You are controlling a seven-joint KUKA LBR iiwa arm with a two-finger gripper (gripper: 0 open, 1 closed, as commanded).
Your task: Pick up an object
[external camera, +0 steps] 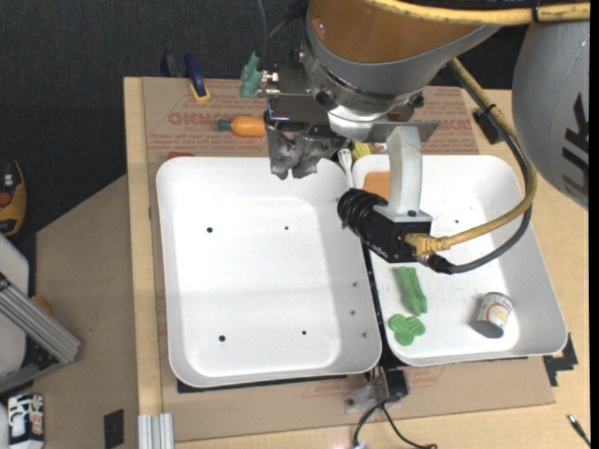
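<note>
Objects to pick lie in the right bin: a green toy piece near the front of it, with a long bar and a rounded foot, a small grey and white cylinder lying near the front right corner, and something orange at the back, half covered by the arm's parts. None of them is lifted; all rest on the bin floor. The left bin shows only its white floor with a few dark dots.

The hand hangs above the back edge of the left bin, near the wall where the two bins meet. I cannot tell whether it is released or clenched, because its dark tips blur together from this angle, and I see nothing between them. A black module with a yellow cable hangs from the wrist over the inner part of the right bin.

Behind the bins, on the cardboard sheet of the bench, lie an orange tool, a blue and yellow clip and a green clip.

In my judgement the task is at its start: no object is chosen yet. The next move calls for carrying the hand over to the right bin, placing it above one object, probably the green piece because it lies free, and then descending straight with room on both sides.
</note>
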